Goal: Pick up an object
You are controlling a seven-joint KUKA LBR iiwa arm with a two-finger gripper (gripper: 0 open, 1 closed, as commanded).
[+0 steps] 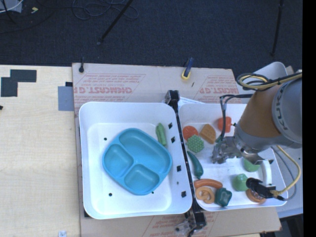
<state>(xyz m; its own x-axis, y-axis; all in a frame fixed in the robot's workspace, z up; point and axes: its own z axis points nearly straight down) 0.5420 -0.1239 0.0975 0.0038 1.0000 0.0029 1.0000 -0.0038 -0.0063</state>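
My gripper (220,155) hangs low over the middle of the right bin (232,207), above a bare patch of its floor, with the grey and orange arm (269,117) behind it. Toy foods lie around it. A green knobbly ball (196,143), a red tomato (189,132) and an orange wedge (208,133) lie just to its left. A dark green cucumber (195,165) lies lower left. A red-orange piece (225,124) lies above it. I see nothing held in the gripper.
The left bin (94,191) holds a blue divided plate (137,160) and a green pickle (161,134). Along the right bin's front lie an orange pretzel (207,189), a dark green pepper (223,197), a green lump (240,181) and a brown ring (256,196).
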